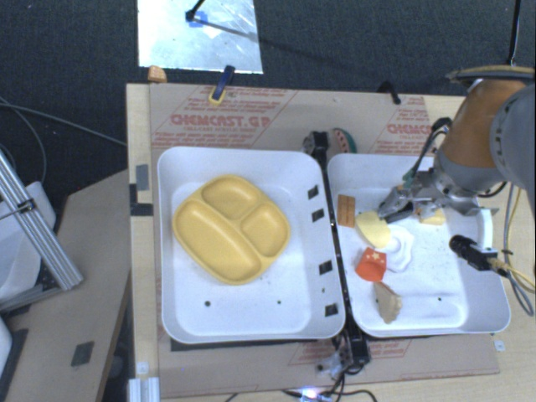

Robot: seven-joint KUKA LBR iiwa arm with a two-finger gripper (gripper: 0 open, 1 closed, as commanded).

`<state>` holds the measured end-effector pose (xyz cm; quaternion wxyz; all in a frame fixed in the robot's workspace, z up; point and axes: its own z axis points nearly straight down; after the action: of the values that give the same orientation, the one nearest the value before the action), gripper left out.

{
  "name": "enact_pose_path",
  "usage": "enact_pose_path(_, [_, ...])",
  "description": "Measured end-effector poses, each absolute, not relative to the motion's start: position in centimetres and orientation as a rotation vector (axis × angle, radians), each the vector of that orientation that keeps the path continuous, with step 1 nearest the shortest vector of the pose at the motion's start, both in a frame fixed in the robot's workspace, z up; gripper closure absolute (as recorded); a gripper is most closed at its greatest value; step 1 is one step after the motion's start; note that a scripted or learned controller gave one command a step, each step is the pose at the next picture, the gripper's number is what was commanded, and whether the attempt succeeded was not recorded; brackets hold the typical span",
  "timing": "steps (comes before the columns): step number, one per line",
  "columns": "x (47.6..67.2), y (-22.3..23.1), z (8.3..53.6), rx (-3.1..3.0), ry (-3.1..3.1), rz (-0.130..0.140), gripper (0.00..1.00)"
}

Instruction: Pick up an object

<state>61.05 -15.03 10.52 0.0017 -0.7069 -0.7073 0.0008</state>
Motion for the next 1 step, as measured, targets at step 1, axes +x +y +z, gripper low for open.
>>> enact_pose_path(1, [60.81,-12.92,12.95,-2.216,-2.229,-0.003,0.00])
